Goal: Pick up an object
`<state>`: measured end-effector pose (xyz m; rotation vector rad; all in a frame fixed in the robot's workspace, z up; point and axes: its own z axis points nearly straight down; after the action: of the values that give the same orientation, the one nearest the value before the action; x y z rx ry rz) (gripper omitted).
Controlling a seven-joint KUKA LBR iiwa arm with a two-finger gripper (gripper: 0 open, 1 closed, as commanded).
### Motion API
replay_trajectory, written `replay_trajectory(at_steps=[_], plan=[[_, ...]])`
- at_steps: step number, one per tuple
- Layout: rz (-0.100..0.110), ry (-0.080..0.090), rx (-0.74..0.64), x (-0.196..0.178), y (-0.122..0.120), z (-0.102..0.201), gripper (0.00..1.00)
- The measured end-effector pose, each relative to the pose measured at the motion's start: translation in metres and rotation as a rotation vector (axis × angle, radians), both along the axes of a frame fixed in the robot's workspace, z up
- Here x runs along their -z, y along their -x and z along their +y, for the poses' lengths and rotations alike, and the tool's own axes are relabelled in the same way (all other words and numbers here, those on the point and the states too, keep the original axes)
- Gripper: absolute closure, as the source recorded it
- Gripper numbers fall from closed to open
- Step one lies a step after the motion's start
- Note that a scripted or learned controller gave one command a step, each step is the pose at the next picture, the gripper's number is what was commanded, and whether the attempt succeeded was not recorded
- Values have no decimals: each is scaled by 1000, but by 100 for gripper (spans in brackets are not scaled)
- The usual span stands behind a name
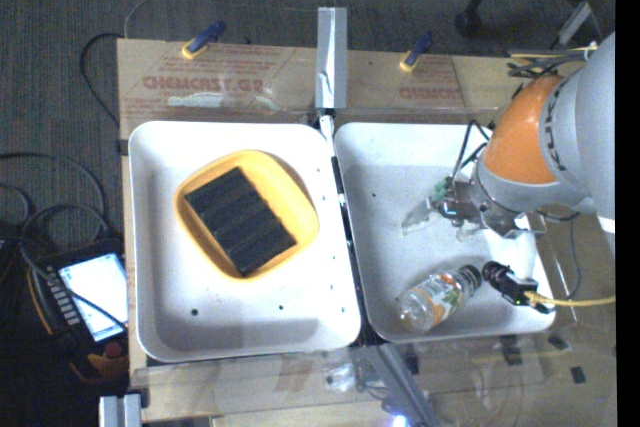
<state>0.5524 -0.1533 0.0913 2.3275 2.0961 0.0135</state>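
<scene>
Gripper (432, 211) low in right bin (375, 245), spread apart, pinching nothing. Clear bottle (435, 298) lying on its side near front wall, apart from gripper. Likely to roll or slip out if pinched off-centre on smooth plastic.

Read "CHEMCAST GP" in faded red on the bench sheet (205, 83) behind the left bin. Found a second red print (430, 92) behind the right bin, too blurred to read.
</scene>
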Motion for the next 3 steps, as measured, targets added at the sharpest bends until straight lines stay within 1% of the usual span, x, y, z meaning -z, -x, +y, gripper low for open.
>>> replay_trajectory(at_steps=[1, 2, 3], plan=[[13, 2, 15, -2, -51, -43, 0], [13, 4, -214, -103, -11, -56, 0], [14, 1, -280, -173, 60, -48, 0]])
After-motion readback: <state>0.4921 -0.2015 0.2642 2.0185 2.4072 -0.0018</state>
